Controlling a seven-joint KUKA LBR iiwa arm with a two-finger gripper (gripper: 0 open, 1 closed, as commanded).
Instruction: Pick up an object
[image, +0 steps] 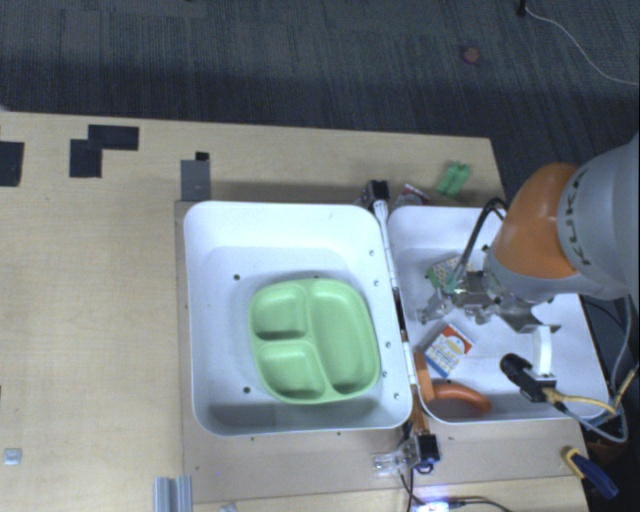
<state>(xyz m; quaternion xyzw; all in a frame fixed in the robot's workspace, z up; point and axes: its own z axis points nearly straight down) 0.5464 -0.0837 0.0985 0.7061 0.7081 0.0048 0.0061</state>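
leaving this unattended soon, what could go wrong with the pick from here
The gripper hovers over clutter in the right white bin, so it may shove the small orange, white and blue packet instead of grasping it. The long orange object lies along the bin's near wall; reaching for it could clip that wall.

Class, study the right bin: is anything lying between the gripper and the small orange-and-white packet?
Nothing visible does. The gripper sits just above the packet in the picture, with only the floor of the bin between them. The orange thing lies beyond the packet, near the bin's front wall.
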